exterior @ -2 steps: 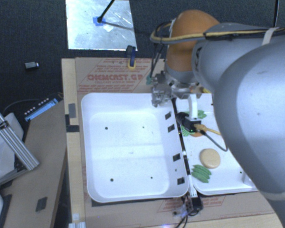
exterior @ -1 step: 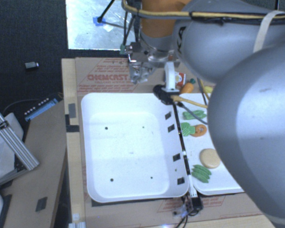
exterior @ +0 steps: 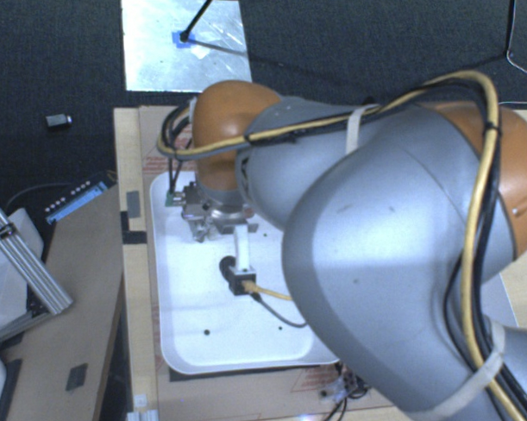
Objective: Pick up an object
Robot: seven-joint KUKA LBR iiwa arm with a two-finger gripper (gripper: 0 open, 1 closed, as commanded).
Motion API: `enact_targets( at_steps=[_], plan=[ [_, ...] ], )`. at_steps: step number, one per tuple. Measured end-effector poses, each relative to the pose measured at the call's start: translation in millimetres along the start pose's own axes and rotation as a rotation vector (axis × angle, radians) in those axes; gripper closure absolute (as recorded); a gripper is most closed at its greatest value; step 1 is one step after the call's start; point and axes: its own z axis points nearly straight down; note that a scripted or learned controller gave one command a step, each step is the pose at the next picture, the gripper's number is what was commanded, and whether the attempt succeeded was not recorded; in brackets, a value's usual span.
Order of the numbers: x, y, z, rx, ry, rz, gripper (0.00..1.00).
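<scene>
The arm was built of bulky, rounded grey links, with an orange band above the wrist and a bare-metal end effector at its tip. A yellow cable ran along the links, bound by pale straps.

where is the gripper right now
In the camera view, the gripper hangs over the upper left part of the left white bin, just below the arm's orange band.
</scene>
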Motion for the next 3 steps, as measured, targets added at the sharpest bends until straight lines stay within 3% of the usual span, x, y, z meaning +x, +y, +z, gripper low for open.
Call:
enact_targets(
  at_steps=[1,2,3],
  plan=[
    [1.3,16.4,-55.1,-0.019,0.003,0.003,1.0],
    [0.4,46.7,-11.1,-0.015,0.0,0.003,1.0],
    [1.3,46.0,0.4,-0.015,0.001,0.002,1.0]
  ],
)
